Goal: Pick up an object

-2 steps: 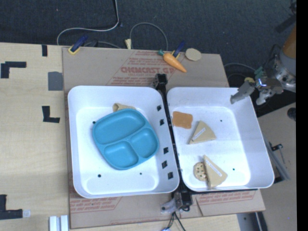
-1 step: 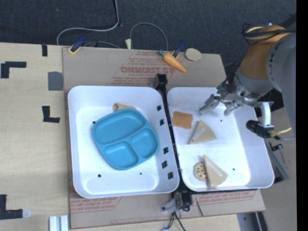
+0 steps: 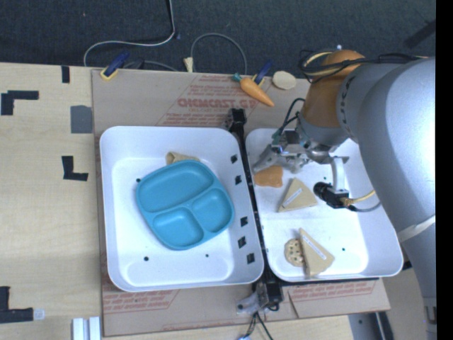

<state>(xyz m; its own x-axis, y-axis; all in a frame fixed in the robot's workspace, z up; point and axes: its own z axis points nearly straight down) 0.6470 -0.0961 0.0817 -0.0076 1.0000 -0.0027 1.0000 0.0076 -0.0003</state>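
at the near edge of the right bin (image 3: 382, 264) lie a round cookie (image 3: 291, 251) and, touching it on the right, a pale sandwich wedge (image 3: 315, 253). neither is disturbed. farther in, near the bin's middle, a second tan wedge (image 3: 297, 197) lies flat, and just beyond it, by the left wall, sits an orange-brown slice (image 3: 268, 178). the gripper (image 3: 282, 156) is down in the far left corner of this bin, right over that slice and seemingly touching its far edge. whether it is spread or closed cannot be told, since the wrist hides it, and nothing can be seen clamped in it. so the pick looks unfinished: every piece lies on the bin floor, nothing is lifted, and the grasp and raise are left to do. in the left bin (image 3: 113, 211) a blue divided plate (image 3: 185, 202) covers most of a tan piece (image 3: 177, 158). past the bins' far edge, on the cardboard, lie a toy carrot (image 3: 256, 91) and a pale round piece (image 3: 284, 81).
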